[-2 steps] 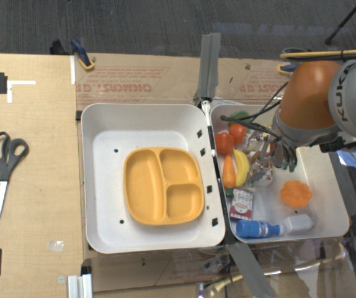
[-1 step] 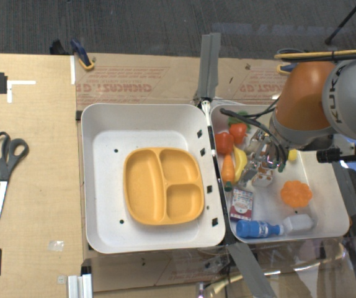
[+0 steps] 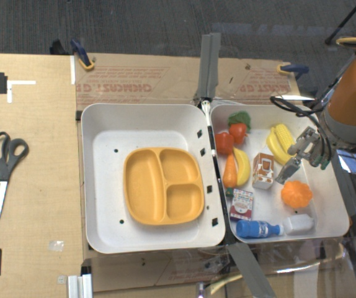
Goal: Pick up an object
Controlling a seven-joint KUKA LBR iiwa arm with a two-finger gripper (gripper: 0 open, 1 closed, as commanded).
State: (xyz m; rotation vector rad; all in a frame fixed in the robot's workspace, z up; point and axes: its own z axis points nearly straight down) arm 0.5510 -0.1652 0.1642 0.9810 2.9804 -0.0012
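**Gripper poised over the right bin's toy food**

We see the gripper (image 3: 297,156) hanging over the right bin (image 3: 338,219), reaching in from the right edge. Its fingers (image 3: 288,170) stand narrowly apart with nothing between them, their tips just above the orange (image 3: 296,194) and just right of the small brown carton (image 3: 263,171). The corn cob (image 3: 280,143) lies on the far side of the gripper, close to it. Further left in this bin we find a banana (image 3: 243,166), a carrot (image 3: 229,172) and two tomatoes (image 3: 230,138) with a green leafy piece at the far end. Along the near wall lie a blue bottle (image 3: 258,229), a white piece (image 3: 299,223) and a small pink-and-white carton (image 3: 242,203). In the left bin (image 3: 97,185) sits a yellow divided plate (image 3: 163,185). On the bench to the far left we see scissors (image 3: 5,166).
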